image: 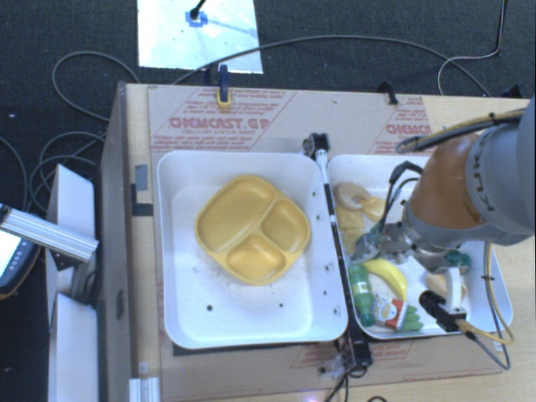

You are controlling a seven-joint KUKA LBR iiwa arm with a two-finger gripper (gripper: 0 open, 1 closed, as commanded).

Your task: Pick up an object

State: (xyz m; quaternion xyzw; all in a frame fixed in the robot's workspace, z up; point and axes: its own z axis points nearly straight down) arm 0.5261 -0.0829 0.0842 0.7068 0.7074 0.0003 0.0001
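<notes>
The right bin [373, 162] holds several toy foods. A yellow banana [390, 276] lies near its front, with a green bottle [360, 288] to its left and a red and white piece [387, 310] in front of it. A pale beige ring [353, 197] lies at the back left, with a pale yellow piece [352, 219] just below it. My gripper [374, 243] is low over the bin's left half, between the pale pieces and the banana. The grey and orange wrist covers much of the bin's right side.
In the left bin [193, 308] lies a yellow divided plate [253, 229]. A black-tipped rod [328, 193] runs along the seam between the bins. Cardboard lines the bench behind the bins, and cables trail on the dark floor.
</notes>
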